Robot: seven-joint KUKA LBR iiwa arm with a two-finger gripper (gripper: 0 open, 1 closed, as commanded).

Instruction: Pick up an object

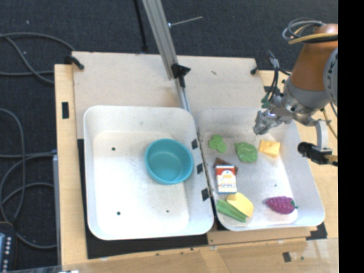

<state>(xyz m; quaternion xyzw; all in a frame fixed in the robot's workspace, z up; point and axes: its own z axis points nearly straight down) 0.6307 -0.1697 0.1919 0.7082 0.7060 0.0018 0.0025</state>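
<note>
1. I am holding the gripper (263, 124) over the far end of the right bin (304, 169). I cannot tell from this slanted view whether it is released or clenched, and I am seeing nothing carried beneath it.
2. I am taking the yellow wedge (269, 148) as the target: it is lying just below the gripper, slightly toward the arm's side, nearer than anything else.
3. I am keeping an eye on the dark green leafy piece (245, 152), which is sitting just beside the wedge on the side away from the arm. A clean descent, I judge, means centring on the wedge so that nothing is clipping that neighbour.
4. I am treating the rest as out of the way: the lighter green piece (216, 143) further from the arm, the small red and white carton (226, 178), the corn cob (236, 206) and the purple grapes (280, 205) are all lying well toward the near rim.
5. I am leaving the left bin (108, 152) with its teal bowl (169, 161) alone; it is well apart from the gripper.
6. I am expecting the wedge to slide on the smooth floor, so a straight, slow drop looks wisest.
</note>
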